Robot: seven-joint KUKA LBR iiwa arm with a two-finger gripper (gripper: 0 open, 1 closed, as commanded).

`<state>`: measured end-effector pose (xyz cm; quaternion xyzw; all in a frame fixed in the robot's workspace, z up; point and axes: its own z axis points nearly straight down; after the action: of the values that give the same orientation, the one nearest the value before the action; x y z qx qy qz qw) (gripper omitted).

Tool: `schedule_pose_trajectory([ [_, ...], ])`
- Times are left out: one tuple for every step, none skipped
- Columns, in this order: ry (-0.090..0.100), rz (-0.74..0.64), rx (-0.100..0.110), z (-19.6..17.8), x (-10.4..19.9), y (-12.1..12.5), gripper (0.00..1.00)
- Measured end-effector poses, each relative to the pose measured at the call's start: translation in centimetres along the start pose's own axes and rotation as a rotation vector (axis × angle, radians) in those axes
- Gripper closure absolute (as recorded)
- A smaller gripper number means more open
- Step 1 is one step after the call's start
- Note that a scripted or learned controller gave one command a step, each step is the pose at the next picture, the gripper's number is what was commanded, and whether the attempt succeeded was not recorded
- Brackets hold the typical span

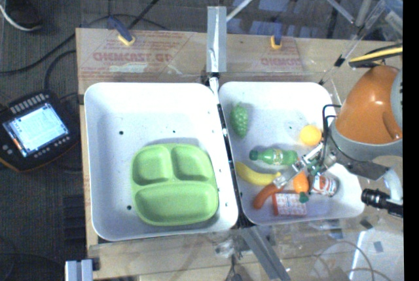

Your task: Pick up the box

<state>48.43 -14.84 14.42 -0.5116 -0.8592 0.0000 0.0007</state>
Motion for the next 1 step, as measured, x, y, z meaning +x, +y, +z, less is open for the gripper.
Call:
schedule_pose_trajectory([
  [-0.005, 0.259, -0.005, 5.41, 3.56, 2.09, 0.0],
])
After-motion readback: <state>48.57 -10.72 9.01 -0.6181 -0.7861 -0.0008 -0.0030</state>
